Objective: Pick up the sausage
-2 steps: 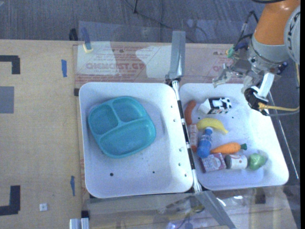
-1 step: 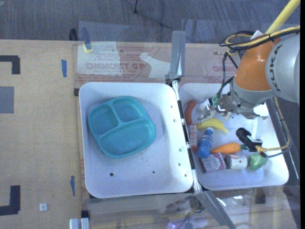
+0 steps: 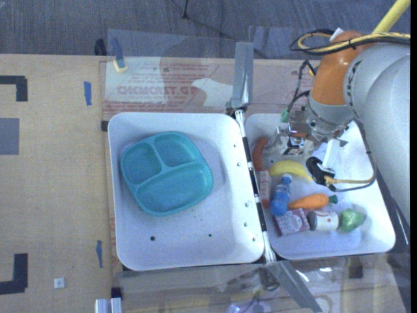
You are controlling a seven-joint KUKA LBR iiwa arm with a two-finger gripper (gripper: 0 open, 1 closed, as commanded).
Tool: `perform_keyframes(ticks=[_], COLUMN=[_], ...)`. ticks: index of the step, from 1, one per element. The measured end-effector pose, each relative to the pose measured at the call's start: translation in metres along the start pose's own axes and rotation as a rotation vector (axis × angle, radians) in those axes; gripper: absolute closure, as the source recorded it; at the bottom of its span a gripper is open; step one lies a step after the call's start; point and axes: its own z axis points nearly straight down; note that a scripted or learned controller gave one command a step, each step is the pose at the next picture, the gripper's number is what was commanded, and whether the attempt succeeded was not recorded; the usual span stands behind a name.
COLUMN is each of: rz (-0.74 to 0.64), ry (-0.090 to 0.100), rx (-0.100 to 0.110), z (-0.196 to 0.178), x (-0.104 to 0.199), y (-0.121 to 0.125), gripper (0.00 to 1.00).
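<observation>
Camera view: one sausage [image 3: 259,151], one banana [image 3: 291,169]

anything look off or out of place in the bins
Nothing is spilled or broken. The sausage lies jammed against the left wall of the right bin, beside the claw, and the blue plate sits askew in the left bin.

From my remote seat, the one thing with print was the cardboard sheet [image 3: 166,83] lying flat behind the bins. Faded red capitals ran across it, something like "CHEMCAST", though I couldn't confirm it. The small carton's [image 3: 291,222] label stayed too blurred to read.
</observation>
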Motion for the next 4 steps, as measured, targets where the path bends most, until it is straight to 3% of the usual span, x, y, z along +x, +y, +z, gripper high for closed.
perform_keyframes(ticks=[1, 2, 3, 4], rz=[0.247, 0.247, 0.245, 0.247], ry=[-0.001, -0.001, 0.000, -0.009], rx=[-0.025, -0.021, -0.026, -0.008], z=[0.000, -0.004, -0.007, -0.015], x=[0.012, 0.014, 0.015, 0.011], y=[0.003, 0.002, 0.003, -0.001], gripper=[0.00, 1.00, 0.00, 1.00])
